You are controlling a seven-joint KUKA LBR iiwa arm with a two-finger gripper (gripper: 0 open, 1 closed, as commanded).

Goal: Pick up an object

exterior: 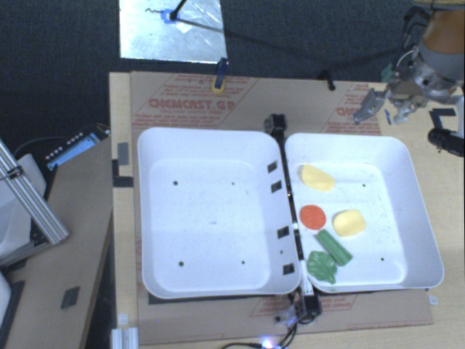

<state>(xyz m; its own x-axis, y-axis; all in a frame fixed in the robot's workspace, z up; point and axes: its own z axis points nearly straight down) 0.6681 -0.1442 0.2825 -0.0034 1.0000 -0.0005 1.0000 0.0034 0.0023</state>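
2 smooth white plastic bins (pixel 211 140) sit on matt printed cardboard (pixel 189 97); beyond lies a shiny metallic sheet (pixel 145 20).

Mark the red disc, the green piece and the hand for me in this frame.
red disc (pixel 312 217): camera view, the centre of its flat top.
green piece (pixel 328 256): camera view, the middle, where the bar meets the leafy end.
hand (pixel 378 110): camera view, midway between its fingertips, beyond the right bin's far edge.
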